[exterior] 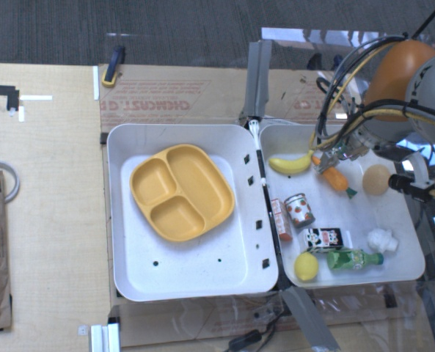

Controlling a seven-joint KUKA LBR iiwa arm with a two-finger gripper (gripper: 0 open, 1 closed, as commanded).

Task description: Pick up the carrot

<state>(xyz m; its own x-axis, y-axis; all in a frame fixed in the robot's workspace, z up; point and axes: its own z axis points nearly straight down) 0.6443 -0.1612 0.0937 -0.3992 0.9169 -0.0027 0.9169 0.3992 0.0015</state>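
Right bin — one carrot (335,179), gripper (334,155) above

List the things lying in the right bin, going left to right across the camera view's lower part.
Red packet → tomato can → lemon → black-and-white carton → green bottle → white crumpled object.

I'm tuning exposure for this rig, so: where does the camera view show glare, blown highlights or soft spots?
In the camera view, the left bin floor is bright and nearly washed out; glare streaks the clear panel behind the right bin; the gripper by the carrot looks slightly soft; the yellow tray is evenly lit, with a faint shadow.
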